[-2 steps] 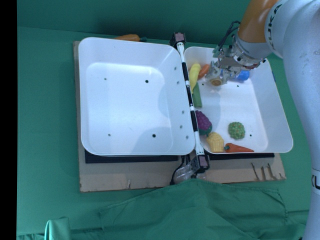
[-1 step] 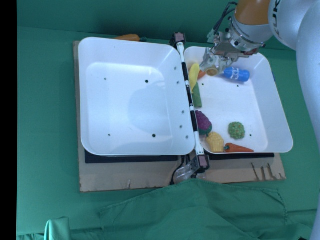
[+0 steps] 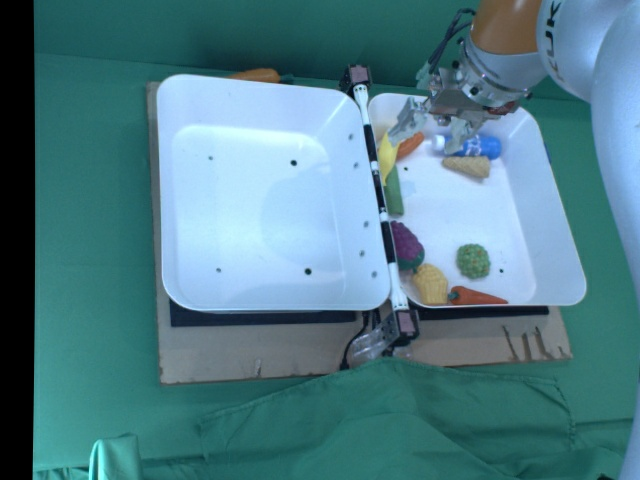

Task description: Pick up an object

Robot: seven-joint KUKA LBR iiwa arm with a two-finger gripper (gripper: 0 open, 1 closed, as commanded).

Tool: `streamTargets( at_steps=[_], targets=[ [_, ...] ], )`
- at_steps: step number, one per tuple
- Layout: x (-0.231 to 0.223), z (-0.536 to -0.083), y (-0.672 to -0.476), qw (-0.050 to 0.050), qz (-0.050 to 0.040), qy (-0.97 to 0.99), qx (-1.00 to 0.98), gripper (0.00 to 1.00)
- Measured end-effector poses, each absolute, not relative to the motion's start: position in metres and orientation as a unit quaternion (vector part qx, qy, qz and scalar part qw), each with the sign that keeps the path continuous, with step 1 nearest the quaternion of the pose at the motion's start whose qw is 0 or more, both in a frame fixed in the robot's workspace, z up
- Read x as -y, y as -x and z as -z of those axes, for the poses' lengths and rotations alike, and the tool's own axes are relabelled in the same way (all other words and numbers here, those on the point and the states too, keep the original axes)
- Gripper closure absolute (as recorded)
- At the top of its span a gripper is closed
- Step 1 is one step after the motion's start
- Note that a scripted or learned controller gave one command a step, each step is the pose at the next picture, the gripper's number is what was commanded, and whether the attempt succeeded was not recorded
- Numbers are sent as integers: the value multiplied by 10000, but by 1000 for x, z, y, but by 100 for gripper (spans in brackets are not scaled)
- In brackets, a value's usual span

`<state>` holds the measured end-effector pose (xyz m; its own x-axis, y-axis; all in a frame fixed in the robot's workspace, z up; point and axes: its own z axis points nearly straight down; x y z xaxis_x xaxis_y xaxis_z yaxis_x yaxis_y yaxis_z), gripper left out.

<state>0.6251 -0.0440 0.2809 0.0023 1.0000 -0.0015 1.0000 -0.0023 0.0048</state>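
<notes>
Orange plastic toy carrot (image 3: 409, 146) looks light, hard and slick; best gripped across its middle. I can't tell the two-finger gripper's (image 3: 432, 118) state from here.

Left bin (image 3: 200, 118) floor open; right bin (image 3: 545, 238) centre free, toys crowd divider (image 3: 375, 188) side and front edge.

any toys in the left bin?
No. The left bin shows bare white floor with a few dark holes; the toys, such as the broccoli and carrot, lie in the right bin.
</notes>
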Motion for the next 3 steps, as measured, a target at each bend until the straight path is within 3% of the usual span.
streamTargets(
  at_steps=[1,2,3],
  targets=[
    [108,-247,-667,38,2,-7101,-7041,0],
    [100,-193,-659,45,-22,-7081,-7061,0],
    [132,-229,-659,48,-19,-7090,-7052,0]
  ],
)
